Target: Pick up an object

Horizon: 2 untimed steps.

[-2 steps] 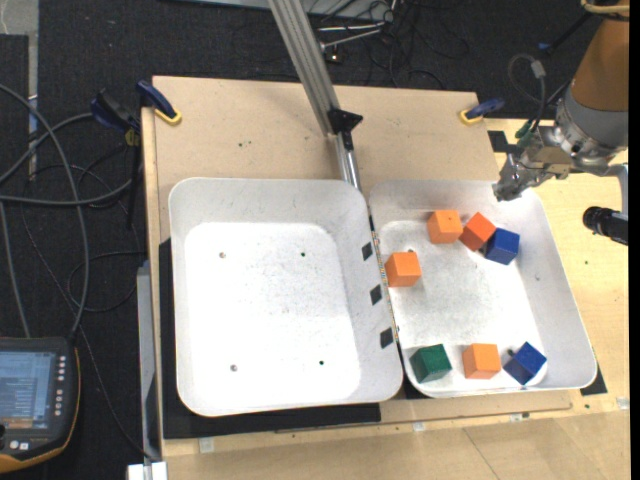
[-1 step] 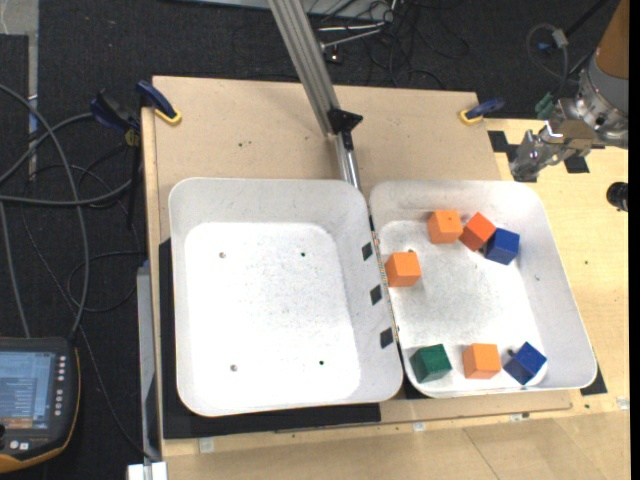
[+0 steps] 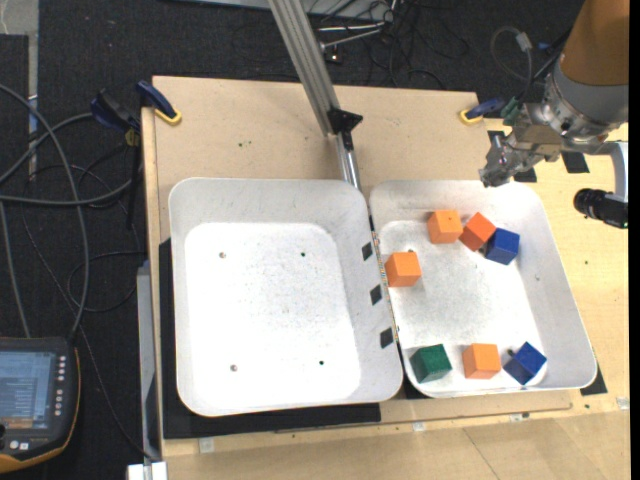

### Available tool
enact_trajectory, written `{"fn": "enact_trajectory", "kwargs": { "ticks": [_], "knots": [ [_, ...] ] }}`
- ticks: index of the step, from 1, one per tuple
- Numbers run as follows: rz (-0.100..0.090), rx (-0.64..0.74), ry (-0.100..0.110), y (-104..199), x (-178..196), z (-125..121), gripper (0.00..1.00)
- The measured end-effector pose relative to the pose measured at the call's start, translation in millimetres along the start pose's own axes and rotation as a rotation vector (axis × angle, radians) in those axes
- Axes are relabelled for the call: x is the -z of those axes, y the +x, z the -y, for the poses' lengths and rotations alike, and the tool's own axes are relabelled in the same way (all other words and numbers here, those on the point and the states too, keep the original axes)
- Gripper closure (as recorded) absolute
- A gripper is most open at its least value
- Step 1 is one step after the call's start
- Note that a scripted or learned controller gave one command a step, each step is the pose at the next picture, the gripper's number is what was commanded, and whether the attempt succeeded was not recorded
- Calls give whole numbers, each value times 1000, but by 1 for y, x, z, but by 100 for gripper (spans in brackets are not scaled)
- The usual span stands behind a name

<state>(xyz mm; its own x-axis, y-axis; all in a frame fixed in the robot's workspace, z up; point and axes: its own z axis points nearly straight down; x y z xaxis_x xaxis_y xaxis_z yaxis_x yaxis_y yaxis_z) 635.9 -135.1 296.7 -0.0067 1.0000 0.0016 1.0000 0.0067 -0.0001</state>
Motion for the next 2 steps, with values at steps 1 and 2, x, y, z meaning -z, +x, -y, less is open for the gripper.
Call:
{"fn": "enact_trajectory", "kwargs": {
  "ticks": [1, 2],
  "knots": [
    [0, 1, 2, 51, -19, 3, 100],
    [0, 1, 3, 104, -40, 19, 100]
  ]
}}
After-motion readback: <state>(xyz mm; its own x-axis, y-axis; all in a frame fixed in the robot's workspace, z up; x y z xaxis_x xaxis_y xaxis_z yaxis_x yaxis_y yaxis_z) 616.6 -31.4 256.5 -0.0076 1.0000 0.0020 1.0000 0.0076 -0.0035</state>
